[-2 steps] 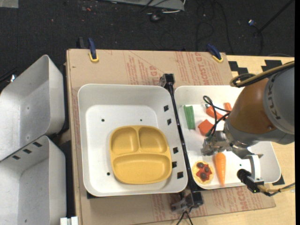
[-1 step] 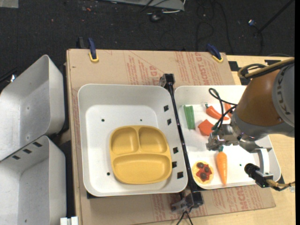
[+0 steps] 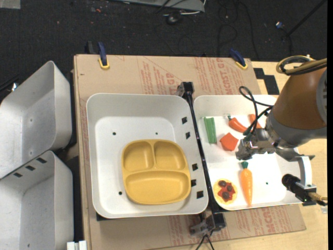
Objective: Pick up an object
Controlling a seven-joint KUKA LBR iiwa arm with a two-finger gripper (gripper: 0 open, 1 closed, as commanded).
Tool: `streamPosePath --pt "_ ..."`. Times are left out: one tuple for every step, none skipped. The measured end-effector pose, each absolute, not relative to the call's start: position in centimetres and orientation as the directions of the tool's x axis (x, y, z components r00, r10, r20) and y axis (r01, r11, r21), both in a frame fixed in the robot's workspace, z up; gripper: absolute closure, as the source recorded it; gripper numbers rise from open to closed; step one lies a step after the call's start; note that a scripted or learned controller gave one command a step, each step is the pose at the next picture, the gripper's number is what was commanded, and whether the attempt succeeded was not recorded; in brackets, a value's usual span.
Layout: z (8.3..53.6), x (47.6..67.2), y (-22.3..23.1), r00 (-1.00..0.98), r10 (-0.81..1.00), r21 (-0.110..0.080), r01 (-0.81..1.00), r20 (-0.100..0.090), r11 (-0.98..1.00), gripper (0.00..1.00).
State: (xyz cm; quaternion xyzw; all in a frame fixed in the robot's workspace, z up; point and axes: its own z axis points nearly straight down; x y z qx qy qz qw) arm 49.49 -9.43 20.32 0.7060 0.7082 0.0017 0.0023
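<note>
Carrot (image 3: 246,185): orange, tapered, green top, lying below pincer (image 3: 245,152); pincer state unclear.

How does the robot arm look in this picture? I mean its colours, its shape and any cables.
The arm is thick and rounded. Its large upper part is orange-brown, with a grey band beneath it. A black cable loops beside it, and a yellowish hose curls at its top. The gripper is a small, dark grey metal assembly.
</note>
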Motion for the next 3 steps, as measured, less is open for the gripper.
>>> streamPosePath --pt "26.5 50.1 -9.7 -0.003 1.0 0.007 1.0 -0.002 0.003 1.0" --pt "29.5 50.3 -9.7 -0.003 1.0 0.004 1.0 -0.001 0.003 1.0" --pt "27.5 50.2 -4.6 -0.007 1.0 -0.002 1.0 0.001 0.007 1.0"
